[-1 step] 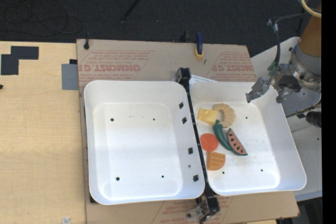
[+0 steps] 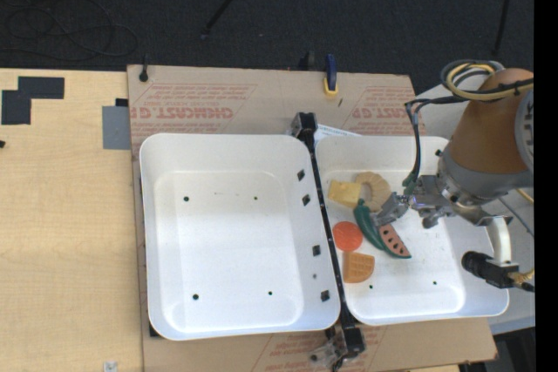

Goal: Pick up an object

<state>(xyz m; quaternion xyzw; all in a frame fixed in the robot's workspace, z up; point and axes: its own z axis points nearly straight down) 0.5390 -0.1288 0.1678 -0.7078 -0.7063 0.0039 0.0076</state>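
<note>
The right bin (image 2: 436, 300) holds several small toy foods near its left wall: a yellow cheese wedge (image 2: 343, 192), a tan round piece (image 2: 375, 185), a green pepper (image 2: 366, 225), a watermelon slice (image 2: 395, 241), a red tomato (image 2: 348, 235) and an orange bread-like piece (image 2: 358, 267). My gripper (image 2: 394, 206) hangs low over the bin, just right of the pepper and above the watermelon slice. Its grey fingers point left toward the tan piece. The wrist, with its orange band (image 2: 488, 131), rises to the right.
The left bin (image 2: 227, 231) sits beside the right one, split off by a black clamp strip (image 2: 316, 222). Both rest on a cardboard sheet (image 2: 218, 104). Cables loop above the wrist (image 2: 471, 74). A black fitting (image 2: 488, 267) sticks out by the right bin's right wall.
</note>
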